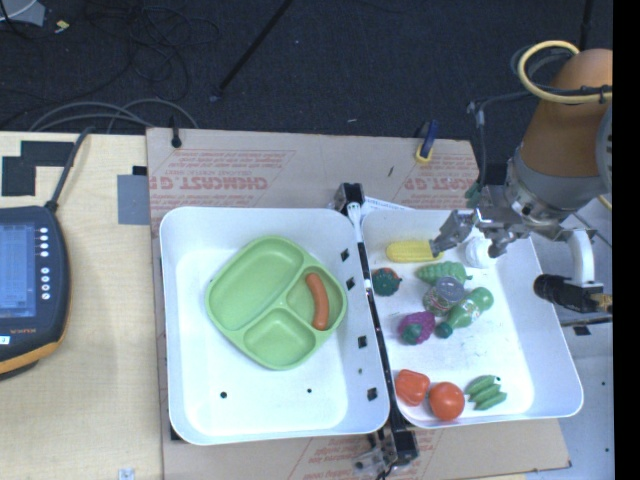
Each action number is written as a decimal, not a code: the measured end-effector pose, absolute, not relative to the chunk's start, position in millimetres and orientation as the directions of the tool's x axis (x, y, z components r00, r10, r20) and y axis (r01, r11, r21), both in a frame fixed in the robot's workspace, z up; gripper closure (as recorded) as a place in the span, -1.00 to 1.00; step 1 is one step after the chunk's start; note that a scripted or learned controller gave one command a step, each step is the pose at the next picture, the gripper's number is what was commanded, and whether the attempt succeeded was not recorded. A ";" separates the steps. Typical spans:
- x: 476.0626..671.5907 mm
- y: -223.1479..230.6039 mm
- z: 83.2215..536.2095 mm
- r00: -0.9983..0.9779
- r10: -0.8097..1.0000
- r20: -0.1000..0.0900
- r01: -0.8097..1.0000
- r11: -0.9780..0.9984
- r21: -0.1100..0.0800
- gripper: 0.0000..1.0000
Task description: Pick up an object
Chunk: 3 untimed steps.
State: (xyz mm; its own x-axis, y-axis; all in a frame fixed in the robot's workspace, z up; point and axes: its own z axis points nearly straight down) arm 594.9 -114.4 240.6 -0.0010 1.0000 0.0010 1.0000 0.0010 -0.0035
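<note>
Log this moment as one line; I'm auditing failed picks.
claw: open, nothing held | position: above right bin, near yellow corn | sausage: on green tray, left bin

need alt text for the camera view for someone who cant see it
A grey and orange robot arm's hand hangs over the top of the right white bin, which holds toy food: a yellow corn cob, a purple piece, green vegetables and two tomatoes. The left white bin holds a green divided plate with a sausage on it.

Two bins (190, 268), one plate (240, 288)
</note>
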 end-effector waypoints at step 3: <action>610.1 34.0 268.1 -0.005 1.000 0.002 1.000 0.005 -0.003 1.00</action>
State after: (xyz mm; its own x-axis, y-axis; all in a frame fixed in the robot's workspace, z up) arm 610.1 34.0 268.1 -0.0046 1.0000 0.0018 1.0000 0.0046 -0.0028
